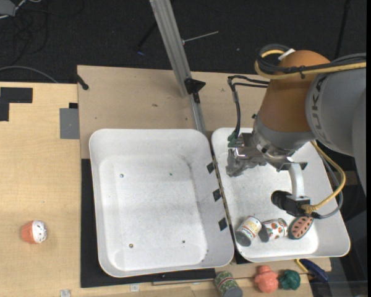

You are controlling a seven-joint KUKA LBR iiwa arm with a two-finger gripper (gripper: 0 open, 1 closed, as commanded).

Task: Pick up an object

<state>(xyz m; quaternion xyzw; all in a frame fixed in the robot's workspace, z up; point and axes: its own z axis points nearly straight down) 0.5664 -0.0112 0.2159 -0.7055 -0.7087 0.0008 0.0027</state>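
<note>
Gripper (237,164) hangs over the right bin (334,243), near that bin's left wall and toward its far end, and from this slant I cannot tell how it is set, nor is anything visible in its grasp. Candidate objects lie well apart from it, in a short row along the near edge of the same bin: a small can with a yellow-green label (249,229) lying on its side closest to the left wall, a white cup with red dots (273,229) touching or almost touching it, and a brown oval piece with pale spots (299,226) just beside that, toward the right wall. All three look small and light — probably toy-grade plastic or thin tin, stiff enough not to give under a pinch. Rounded, glossy sides suggest the can and the cup could roll or squirt out if squeezed off-centre, so the safer hold on the can is likely across its middle, fingers closing on the curved wall square to its long axis. Crowding is the harder part: the can and cup sit so close that a finger may not fit between them, so the can's free side nearest the left wall, or the oval piece's open right side, seems the easier way in.
</note>
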